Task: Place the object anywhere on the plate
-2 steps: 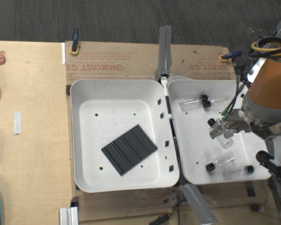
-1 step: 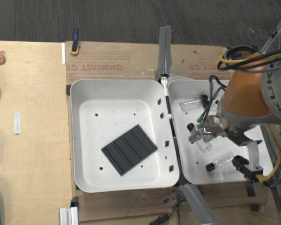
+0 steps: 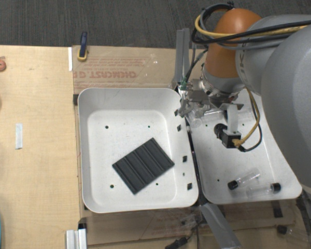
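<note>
- My claw (image 3: 193, 107) hangs over the wall where the two bins meet, up past the far right corner of the dark plate (image 3: 143, 165).
- I cannot tell if my claw is spread or pressed together. It is too small and jumbled to see. I see nothing held in it.
- The thing I must move looks like a little clear tube (image 3: 244, 182) with a dark end. It lies well to the right of the plate, in the other bin, near that bin's front edge.
- From my claw, the tube is toward the front of the bench and to the right. The plate is toward the front and to the left. So I think I must go away from the plate first.
- The tube seems to lie mostly sideways, its right end tipped a bit to the back.
- The left bin (image 3: 85, 139) has the plate in it, lying flat and turned at a slant.
- The right bin (image 3: 212, 191) has the tube and a small dark bit (image 3: 275, 188) just to the tube's right.
- The tube is not on the plate yet.
</note>
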